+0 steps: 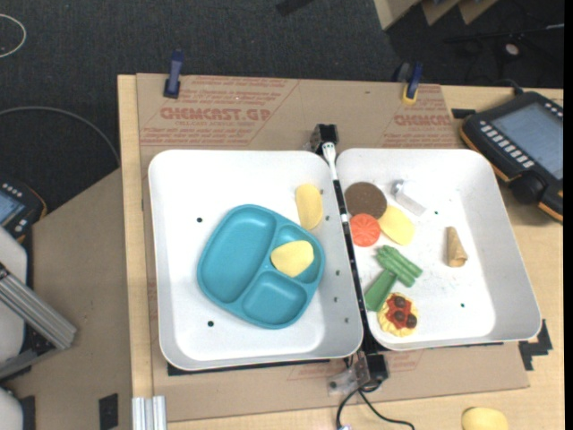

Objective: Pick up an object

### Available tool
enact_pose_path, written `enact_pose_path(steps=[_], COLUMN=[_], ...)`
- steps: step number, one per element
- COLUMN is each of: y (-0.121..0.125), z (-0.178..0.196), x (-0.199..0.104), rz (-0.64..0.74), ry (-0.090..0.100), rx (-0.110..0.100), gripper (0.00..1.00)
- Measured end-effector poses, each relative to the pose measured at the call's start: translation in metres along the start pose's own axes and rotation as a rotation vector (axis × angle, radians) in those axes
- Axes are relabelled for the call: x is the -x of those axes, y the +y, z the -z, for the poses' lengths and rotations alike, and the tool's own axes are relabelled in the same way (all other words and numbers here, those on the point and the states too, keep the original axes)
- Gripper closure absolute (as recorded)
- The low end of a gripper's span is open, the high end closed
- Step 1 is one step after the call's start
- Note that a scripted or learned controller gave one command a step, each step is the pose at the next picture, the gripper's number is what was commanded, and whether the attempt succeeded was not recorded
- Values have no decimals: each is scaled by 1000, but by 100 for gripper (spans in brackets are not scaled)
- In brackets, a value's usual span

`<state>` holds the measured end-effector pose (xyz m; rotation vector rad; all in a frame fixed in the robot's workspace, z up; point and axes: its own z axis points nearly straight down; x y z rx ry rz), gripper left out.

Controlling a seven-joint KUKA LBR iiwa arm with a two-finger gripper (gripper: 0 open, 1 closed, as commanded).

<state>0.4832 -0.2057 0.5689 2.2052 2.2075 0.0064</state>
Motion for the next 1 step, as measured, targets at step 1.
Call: enact_pose_path(steps=[1], y=[1], z=[11], x=[0], rz=[0], ry=[-4], rx=[5], gripper=[100])
